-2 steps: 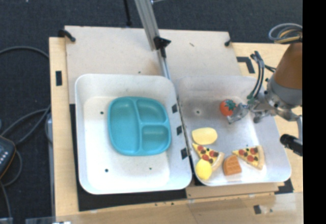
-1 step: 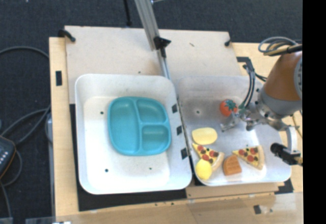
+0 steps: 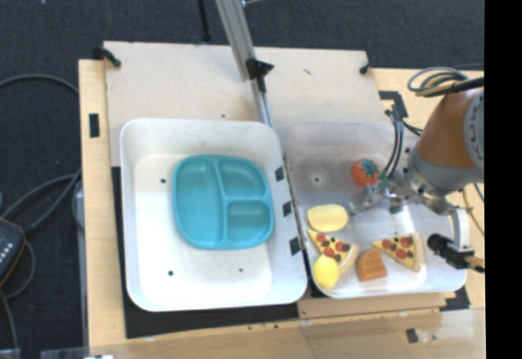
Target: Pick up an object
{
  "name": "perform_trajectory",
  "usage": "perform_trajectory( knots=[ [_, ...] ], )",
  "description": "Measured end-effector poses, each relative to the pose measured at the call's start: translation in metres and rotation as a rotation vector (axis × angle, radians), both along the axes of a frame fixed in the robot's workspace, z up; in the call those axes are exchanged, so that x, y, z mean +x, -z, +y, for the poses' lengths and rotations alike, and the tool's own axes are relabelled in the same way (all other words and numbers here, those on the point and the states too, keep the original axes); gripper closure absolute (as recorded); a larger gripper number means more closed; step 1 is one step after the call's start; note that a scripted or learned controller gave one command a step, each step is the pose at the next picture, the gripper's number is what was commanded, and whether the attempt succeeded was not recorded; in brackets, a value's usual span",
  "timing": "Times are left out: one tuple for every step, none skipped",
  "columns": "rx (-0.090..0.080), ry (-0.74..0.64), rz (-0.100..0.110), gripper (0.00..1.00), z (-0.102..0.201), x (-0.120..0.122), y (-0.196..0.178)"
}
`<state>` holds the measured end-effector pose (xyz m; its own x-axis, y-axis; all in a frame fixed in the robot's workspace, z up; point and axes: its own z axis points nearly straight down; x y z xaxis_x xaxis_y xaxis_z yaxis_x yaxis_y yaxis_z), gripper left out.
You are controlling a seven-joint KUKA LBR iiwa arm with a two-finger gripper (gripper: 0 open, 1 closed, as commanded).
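Dark carpet surrounds a pale wooden bench (image 3: pixel 204 80) carrying two shallow white bins side by side, seen from above at a slant. At the right bin (image 3: pixel 326 149), the grey arm (image 3: pixel 449 145) with its orange band reaches in from the right, and its gripper (image 3: pixel 371 201) hangs low over the bin's middle. Whether the fingers are parted or closed cannot be told from this angle, and nothing shows between them.

Just behind the fingers sits a red tomato toy (image 3: pixel 364 171), close enough that contact cannot be ruled out. Just ahead and to their left lies a pale yellow oval piece (image 3: pixel 328 217). Nearer the camera from the fingers, along the bin's front wall, lie a pizza slice (image 3: pixel 333 249), a yellow lemon (image 3: pixel 326 272), a brown bread piece (image 3: pixel 372 265) and a second pizza slice (image 3: pixel 401 250). Well to the left of the fingers, the left bin (image 3: pixel 147 145) holds a turquoise divided tray (image 3: pixel 222 201). A metal rail (image 3: pixel 232 11) rises from the bench's back.
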<state>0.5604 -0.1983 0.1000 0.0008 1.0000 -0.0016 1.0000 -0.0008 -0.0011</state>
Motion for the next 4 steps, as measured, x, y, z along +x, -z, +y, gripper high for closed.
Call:
perform_trajectory(
  knots=[
    [-0.001,0.003,-0.004,1.00,-0.001,0.001,-0.012],
    [-0.001,-0.004,-0.009,1.00,0.001,-0.003,-0.074],
    [-0.002,-0.004,-0.010,1.00,0.003,-0.001,-0.139],
    [-0.002,-0.004,-0.009,1.00,0.001,0.000,-0.194]
  ],
)
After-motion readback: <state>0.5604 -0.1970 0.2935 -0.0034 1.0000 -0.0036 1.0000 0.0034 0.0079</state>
